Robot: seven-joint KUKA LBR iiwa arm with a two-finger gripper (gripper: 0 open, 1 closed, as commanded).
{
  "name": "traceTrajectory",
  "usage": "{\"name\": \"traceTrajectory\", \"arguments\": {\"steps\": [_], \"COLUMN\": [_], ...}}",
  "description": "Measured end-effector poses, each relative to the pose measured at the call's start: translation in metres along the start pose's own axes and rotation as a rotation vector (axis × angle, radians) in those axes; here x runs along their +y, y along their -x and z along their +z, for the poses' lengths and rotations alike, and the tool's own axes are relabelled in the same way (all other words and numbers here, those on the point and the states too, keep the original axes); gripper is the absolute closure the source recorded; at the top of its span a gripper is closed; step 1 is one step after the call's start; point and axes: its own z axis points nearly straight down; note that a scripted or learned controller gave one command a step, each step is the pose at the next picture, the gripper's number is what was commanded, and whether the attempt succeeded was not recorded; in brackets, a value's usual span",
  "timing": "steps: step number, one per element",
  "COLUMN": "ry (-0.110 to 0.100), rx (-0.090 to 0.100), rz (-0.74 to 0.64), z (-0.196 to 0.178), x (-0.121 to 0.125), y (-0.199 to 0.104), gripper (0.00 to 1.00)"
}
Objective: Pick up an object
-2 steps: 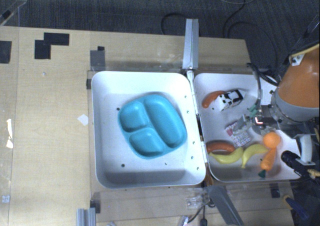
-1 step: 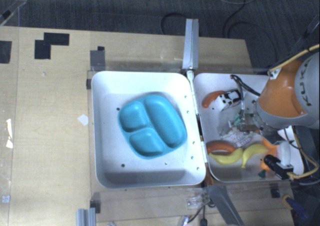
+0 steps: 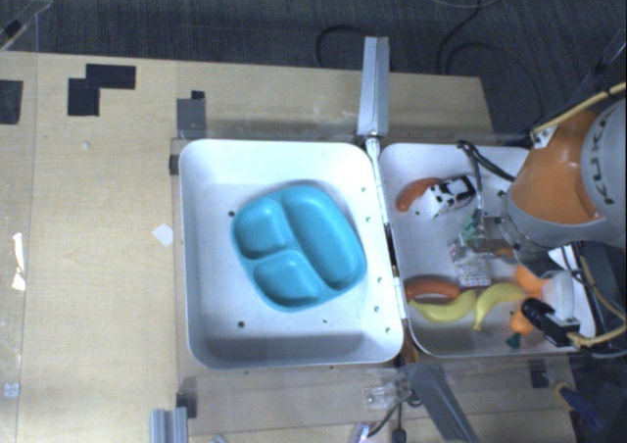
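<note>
at the near wall of the right bin (image 3: 423, 245) lies a yellow banana (image 3: 460, 310), curved, with one end turned up towards the arm. it looks like a light plastic toy: stiff, smooth and likely a little slippery. the best hold is probably across its thick middle, where the sides run nearly parallel. a pinch at the tapered tips may squeeze it out.

a red sausage (image 3: 429, 286) lies touching the banana's far side. it is round and would roll, so it should be taken across its short axis. an orange carrot (image 3: 529, 281) lies just beside the arm.

the gripper (image 3: 477, 257) hangs over the middle of this bin, just beyond the banana and sausage. i cannot tell how far open it is, and nothing can be seen in its hold.

farther back lie an orange-red piece (image 3: 415, 192) and a white and black toy (image 3: 451, 196), close together and awkward to separate.

on the same worktop (image 3: 98, 235), the left bin (image 3: 211, 314) holds a blue divided tray (image 3: 299, 245), which is broad and hard to pinch.
</note>
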Motion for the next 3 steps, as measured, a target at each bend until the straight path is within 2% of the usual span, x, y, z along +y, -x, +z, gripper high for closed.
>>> {"name": "traceTrajectory", "arguments": {"steps": [1, 2, 3], "ry": [0.005, 0.002, -0.023], "rx": [0.0, 0.005, 0.006], "rz": [-0.001, -0.121, 0.009], "z": [-0.011, 0.015, -0.086], "x": [0.002, 0.023, -0.026], "y": [0.0, 0.041, 0.039], "gripper": [1.0, 1.0, 1.0]}}
